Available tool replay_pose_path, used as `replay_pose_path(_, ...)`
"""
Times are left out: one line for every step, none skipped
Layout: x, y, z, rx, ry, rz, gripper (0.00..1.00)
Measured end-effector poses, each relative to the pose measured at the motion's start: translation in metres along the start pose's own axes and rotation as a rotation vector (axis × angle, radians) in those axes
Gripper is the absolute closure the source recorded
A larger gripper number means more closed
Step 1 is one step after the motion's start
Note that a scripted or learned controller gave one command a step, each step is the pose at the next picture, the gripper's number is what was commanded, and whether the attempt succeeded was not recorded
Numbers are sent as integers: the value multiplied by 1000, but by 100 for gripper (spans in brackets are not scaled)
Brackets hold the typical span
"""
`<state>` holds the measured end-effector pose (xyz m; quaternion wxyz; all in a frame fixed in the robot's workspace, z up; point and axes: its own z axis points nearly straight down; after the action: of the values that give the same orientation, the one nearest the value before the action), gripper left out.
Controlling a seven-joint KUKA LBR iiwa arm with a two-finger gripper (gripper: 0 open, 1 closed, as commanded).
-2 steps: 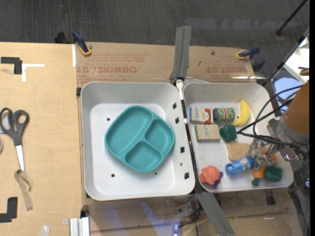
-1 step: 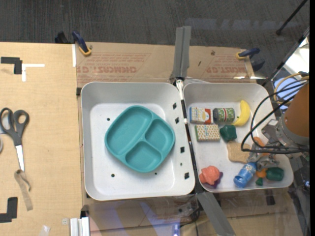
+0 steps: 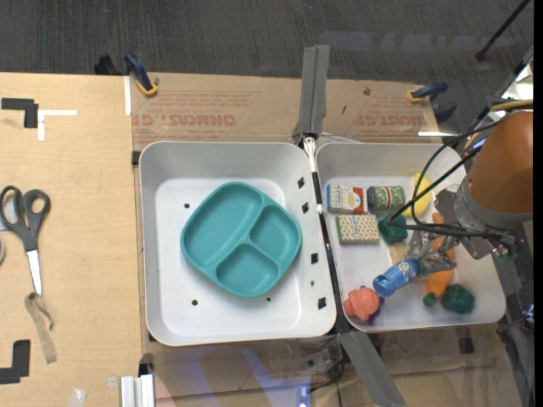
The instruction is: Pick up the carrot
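- Grey KUKA arm with the orange band (image 3: pixel 507 164) reaches in from the right and hangs over the right shallow white bin (image 3: pixel 488 319).
- End effector (image 3: pixel 422 246) sits low among the clutter near the bin's middle. Cannot tell whether it is wide, narrow or holding anything; the metal parts blur into the items below.
- Carrot: small orange tapered plastic carrot (image 3: pixel 436 283) lies on the bin floor just below the end effector, beside the dark green rounded toy vegetable (image 3: pixel 459 298). An orange patch also shows behind the wrist near the bin's right side; unclear whether that is part of the same item.
- Close neighbours: blue plastic bottle (image 3: pixel 395 277) lying just left of the carrot, pink-orange rounded toy fruit (image 3: pixel 362 303) at the front left corner. Small food boxes and a can sit at the back.
- Left shallow white bin (image 3: pixel 161 312) carries the teal three-compartment plate (image 3: pixel 242 238).
- Judgement: step in hand is the approach and grasp. To do it well, centre over the carrot's body, align across its narrow width, and come down clear of the blue bottle and green toy so neither is pinched.
- Risk: crowding makes a wrong-object grab or a sideways nudge likely.
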<state>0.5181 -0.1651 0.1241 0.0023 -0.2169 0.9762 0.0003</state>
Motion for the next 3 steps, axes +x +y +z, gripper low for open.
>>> replay_pose_path(0, 0, 0, 0, 0, 1, 0)
replay_pose_path(21, -4, 26, 6, -6, -30, 0)
replay_pose_path(46, -29, 28, 7, -4, -108, 0)
